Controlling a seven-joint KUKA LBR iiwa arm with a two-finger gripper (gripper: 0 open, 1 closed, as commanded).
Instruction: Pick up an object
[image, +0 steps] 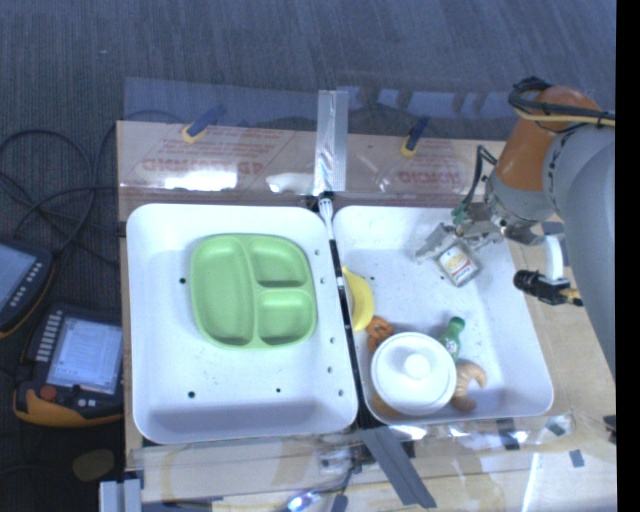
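My gripper (447, 240) hangs low over the far part of the right bin (510, 330). Directly under it, at its near side, is a small pale box with an orange label (458, 266); whether it is held or just lying on the bin floor cannot be told. Nearer the front of that bin are a white round bowl (412, 372), a small green bottle (452, 335), a yellow banana-like piece (359, 299) against the left wall, a small orange-brown item (378, 327) and a tan pastry-like item (468, 377).
The left bin (160, 380) holds a green divided plate (254, 290). A metal divider post (328, 150) stands behind the seam between the bins. The arm (580, 200) comes in from the right above the right bin's edge.
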